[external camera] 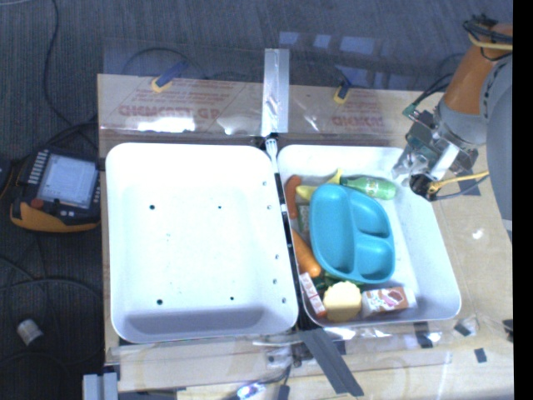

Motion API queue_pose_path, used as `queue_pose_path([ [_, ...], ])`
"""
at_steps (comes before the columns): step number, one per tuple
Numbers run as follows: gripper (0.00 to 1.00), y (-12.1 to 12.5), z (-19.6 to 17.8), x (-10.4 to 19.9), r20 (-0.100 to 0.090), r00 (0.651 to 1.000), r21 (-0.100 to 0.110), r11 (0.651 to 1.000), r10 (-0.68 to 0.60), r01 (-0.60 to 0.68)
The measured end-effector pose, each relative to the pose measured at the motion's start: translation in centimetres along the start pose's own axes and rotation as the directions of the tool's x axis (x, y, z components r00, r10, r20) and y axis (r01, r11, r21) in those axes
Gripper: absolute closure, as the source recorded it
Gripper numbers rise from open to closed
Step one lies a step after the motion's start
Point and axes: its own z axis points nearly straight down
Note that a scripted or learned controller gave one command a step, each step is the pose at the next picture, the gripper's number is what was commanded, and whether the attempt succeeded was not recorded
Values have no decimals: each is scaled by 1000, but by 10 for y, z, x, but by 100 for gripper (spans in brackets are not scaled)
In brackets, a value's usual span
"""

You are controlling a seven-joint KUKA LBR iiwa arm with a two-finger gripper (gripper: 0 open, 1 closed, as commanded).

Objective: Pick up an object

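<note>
"White plastic on both sides, then. What sat farthest left?"

"A black and orange handheld unit (54,190) lay on the floor, at nine o'clock from the left bin (191,240). The right bin (435,261) touched that bin along its three o'clock edge."

"And where were the things to pick?"

"All in the right bin. An orange carrot (306,257) lay along its nine o'clock wall. A blue divided tray (354,232) took the middle, just beside the carrot. At seven o'clock from the tray stood a pale yellow block (341,301), and a red carton (388,299) lay against it at five o'clock. A yellow piece (320,191) peeked out at the tray's eleven o'clock. A green bottle (371,187) lay on its side at twelve o'clock, touching the tray's rim."

"The arm?"

"The gripper (426,170) hung over the bin's two o'clock corner, near the bottle's cap end but apart from it. The orange band (466,77) rose behind it toward one o'clock."

"Open or closed?"

"I could not tell. Nothing from the bin was seen in it."
</note>
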Motion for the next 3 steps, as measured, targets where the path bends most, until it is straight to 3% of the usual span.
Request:
queue_pose_path([
  [1, 100, -49, 10, 16, -2, 974, 5, 974, 227, -227],
  [2, 100, -14, 47, 22, 5, 929, 16, 929, 370, -370],
  [3, 100, -15, 39, 22, 11, 930, 16, 930, 366, -366],
])
